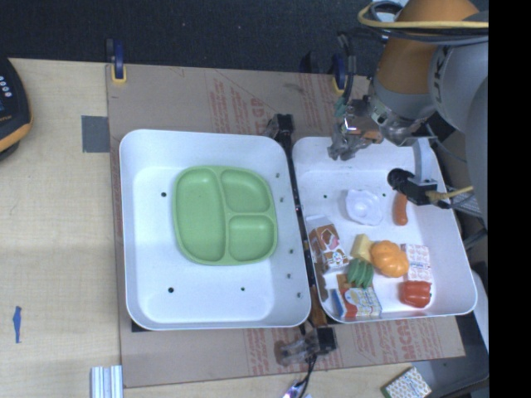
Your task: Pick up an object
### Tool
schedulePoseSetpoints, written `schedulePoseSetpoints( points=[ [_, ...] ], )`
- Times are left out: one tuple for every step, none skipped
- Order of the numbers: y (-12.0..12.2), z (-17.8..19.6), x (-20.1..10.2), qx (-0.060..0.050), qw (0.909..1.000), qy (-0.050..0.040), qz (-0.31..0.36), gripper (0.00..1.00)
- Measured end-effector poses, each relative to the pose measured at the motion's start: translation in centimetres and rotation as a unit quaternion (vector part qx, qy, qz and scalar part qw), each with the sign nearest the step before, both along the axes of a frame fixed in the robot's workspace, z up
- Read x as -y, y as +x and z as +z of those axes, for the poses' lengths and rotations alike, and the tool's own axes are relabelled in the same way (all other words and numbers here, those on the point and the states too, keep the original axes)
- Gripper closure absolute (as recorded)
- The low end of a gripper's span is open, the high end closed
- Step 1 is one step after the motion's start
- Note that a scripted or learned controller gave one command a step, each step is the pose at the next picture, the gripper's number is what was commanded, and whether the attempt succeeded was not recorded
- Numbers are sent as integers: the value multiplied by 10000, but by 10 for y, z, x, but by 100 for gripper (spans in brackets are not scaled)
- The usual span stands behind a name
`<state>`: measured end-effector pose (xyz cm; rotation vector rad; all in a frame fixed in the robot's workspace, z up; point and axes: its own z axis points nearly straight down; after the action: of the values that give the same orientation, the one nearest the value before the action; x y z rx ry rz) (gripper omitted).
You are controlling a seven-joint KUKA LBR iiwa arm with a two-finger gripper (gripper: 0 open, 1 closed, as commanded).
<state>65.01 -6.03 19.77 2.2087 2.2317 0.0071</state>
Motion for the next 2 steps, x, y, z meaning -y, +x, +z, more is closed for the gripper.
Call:
schedulePoseSetpoints(
  points=[
    [-33,-6,-30,-57,10000,-10,-10,100],
    [-32,-6,-29,-43,10000,-16,-19,0]
  ],
)
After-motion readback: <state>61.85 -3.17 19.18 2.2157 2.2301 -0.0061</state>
